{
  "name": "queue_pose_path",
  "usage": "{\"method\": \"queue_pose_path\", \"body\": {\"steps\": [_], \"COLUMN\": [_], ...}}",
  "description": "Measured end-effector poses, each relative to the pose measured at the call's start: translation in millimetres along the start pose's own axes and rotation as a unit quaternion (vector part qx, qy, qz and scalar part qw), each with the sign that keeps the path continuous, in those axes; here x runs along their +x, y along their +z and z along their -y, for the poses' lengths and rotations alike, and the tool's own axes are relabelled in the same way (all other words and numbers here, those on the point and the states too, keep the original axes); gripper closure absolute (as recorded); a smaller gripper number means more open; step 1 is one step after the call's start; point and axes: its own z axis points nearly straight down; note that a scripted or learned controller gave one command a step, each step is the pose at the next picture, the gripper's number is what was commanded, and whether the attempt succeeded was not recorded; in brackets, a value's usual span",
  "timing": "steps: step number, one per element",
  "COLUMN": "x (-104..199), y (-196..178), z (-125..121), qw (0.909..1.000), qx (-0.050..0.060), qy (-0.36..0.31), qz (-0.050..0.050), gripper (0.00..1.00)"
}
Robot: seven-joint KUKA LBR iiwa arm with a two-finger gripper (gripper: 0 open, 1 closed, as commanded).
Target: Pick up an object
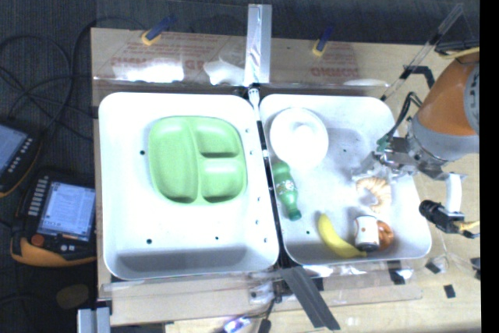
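Yellow banana (337, 238) lies aslant, long axis upper-left to lower-right.

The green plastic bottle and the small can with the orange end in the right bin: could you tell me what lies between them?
In the camera view, a yellow banana lies between the green plastic bottle and the small can.

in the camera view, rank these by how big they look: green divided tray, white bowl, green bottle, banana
1. green divided tray, clearly largest
2. white bowl
3. green bottle and banana: they look about alike in length, so no ranking between them
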Motion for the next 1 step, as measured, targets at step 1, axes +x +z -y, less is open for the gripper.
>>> {"method": "queue_pose_path", "body": {"steps": [1], "x": [66.3], "y": [-103.8], "z": [-8.6], "qw": [0.9928], "qx": [-0.001], "qy": [0.120], "qz": [0.001], "gripper": [1.00]}}
